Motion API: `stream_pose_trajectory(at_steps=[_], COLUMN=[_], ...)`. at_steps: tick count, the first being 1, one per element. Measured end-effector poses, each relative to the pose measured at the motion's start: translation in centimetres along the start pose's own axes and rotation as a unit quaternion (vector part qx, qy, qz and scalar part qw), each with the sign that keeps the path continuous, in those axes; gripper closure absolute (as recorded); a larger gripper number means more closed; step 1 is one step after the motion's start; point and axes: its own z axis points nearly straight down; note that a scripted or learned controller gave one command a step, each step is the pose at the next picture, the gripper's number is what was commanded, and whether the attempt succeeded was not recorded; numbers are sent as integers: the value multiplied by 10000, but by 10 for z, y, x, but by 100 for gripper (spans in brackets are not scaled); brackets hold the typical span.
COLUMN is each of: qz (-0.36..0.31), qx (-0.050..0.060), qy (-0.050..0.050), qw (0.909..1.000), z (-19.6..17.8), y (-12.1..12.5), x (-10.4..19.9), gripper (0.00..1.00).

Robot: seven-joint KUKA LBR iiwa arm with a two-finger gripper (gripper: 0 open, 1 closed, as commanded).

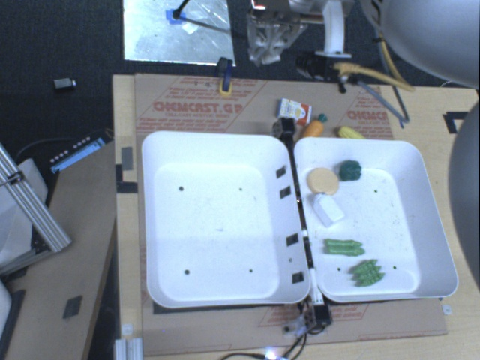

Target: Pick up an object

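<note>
Still pre-grasp: gripper [268,40] parked high beyond the white right-hand bin [420,201], finger state unclear. Next, drop over the round tan disc [323,180], clear of the white block [327,209].

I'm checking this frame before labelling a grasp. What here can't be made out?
- Two-finger gripper, camera view: blurred, near the top edge; finger state unreadable.
- Grey arm: cut off by the top and right edges.
- Small packet beyond the right white bin: print too small to read.
- Dark green lumpy object: too small to identify.
</note>
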Motion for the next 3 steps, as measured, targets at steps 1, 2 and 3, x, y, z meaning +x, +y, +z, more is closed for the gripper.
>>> stream_pose_trajectory(at_steps=[1, 2, 3], qz=[3, 49, -24], qx=[3, 31, 18], qy=[-3, -21, 6], qw=[10000, 10000, 10000], z=[-10, 38, 43], y=[0, 0, -33], x=[6, -70, -12], gripper=[100, 100, 100])
